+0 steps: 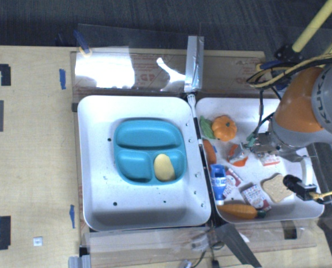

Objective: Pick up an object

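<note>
The right bin (250, 106) holds several small items. An orange pumpkin (224, 127) sits beside a green leaf (205, 127) near its far left corner. A blue carton (218, 180), a carrot (239, 210), a bread slice (275, 187) and a red-and-white packet (252, 194) lie toward its near side. My gripper (255, 144) hangs low over the middle of this bin, just right of the pumpkin and above a small red piece (240, 160). I see nothing held in it.
In the left bin (93, 149) lies a blue divided plate (146, 135) with a yellow oval item (164, 167) in its lower right compartment. A ridge (198, 149) separates the bins. Cables and a black fitting (298, 185) hang at the right bin's right side.
</note>
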Robot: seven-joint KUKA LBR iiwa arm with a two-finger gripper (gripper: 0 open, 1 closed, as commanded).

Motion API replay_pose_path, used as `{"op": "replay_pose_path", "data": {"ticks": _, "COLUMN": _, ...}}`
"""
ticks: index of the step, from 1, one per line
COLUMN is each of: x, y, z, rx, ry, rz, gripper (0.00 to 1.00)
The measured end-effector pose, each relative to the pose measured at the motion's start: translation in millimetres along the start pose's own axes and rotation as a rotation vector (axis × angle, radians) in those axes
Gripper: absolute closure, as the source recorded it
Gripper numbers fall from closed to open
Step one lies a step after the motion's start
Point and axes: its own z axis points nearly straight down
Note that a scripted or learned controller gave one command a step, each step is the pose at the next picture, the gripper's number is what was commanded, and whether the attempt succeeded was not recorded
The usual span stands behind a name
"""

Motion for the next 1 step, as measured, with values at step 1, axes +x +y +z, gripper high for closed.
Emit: {"op": "replay_pose_path", "data": {"ticks": 1, "x": 0.2, "y": 1.0, "z": -10.3, "rx": -0.003, "ry": -0.001, "rz": -0.001, "gripper": 1.00}}
